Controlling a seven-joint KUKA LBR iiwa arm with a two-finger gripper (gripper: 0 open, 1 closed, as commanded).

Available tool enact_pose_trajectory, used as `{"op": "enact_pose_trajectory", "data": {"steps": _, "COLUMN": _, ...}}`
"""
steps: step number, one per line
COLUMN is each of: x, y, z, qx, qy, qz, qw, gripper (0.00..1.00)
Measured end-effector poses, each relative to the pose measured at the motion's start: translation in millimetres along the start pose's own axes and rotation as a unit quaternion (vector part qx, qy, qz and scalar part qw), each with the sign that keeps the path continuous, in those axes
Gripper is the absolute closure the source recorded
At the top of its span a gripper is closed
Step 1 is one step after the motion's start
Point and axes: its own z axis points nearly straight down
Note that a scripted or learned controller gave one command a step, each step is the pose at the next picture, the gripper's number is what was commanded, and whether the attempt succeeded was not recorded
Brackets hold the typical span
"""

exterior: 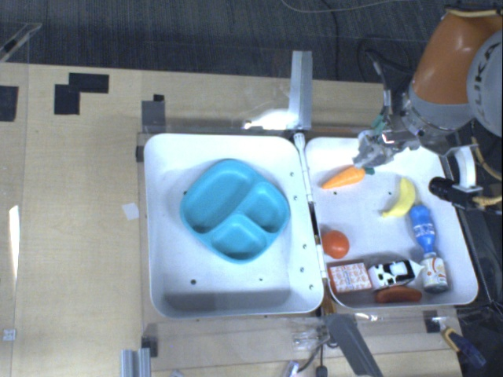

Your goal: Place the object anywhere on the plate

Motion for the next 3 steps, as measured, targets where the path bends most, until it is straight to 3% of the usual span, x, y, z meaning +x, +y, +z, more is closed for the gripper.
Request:
{"op": "enact_pose_trajectory", "data": {"steps": 1, "x": 53.9, "y": -10.6, "z": 36.2, "qx": 0.001, "qy": 0.001, "qz": -0.059, "qw": 0.9983, "gripper": 1.00}}
{"op": "enact_pose_trajectory", "data": {"steps": 2, "x": 132.1, "y": -1.5, "z": 36.5, "qx": 0.001, "qy": 0.001, "qz": -0.074, "qw": 0.9972, "gripper": 1.00}}
{"op": "enact_pose_trajectory", "data": {"steps": 3, "x": 85.2, "y": 23.9, "z": 35.7, "qx": -0.001, "qy": 0.001, "qz": -0.136, "qw": 0.9907, "gripper": 1.00}}
